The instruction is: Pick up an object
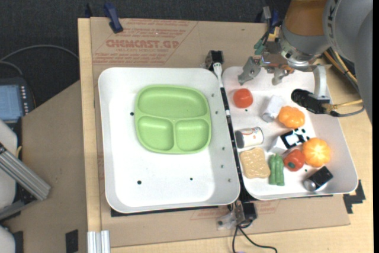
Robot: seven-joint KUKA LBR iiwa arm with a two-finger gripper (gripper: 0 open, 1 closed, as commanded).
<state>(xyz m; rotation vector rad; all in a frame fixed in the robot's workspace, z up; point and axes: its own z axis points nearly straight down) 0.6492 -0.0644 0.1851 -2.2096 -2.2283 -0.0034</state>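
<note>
The right bin (346, 151) holds the loose things to pick from. A small red tomato (243, 98) lies near its upper left corner, apart from the rest. Below it, a white can (250, 137) lies on its side against the bin's left wall, and a slice of toast (254, 163) rests just under that. Beside the toast stands a green vegetable piece (276, 169), touching a second red tomato (294, 159). Two orange fruits sit further right: one (291, 117) mid-bin, the other (316, 152) lower, near the right wall. Between them is a black-and-white block (294, 138), and a dark object (318, 178) lies in the lower right corner (too small to name).

The tool (269, 68) hangs over the bin's upper edge, its two fingers spread apart with nothing between them, above and to the right of the upper tomato. The grey arm (349, 9) with its orange band enters from the right.

In the left bin (112, 127) a green divided tray (173, 118) lies flat. Both bins rest on the cardboard-covered worktop (148, 38).
</note>
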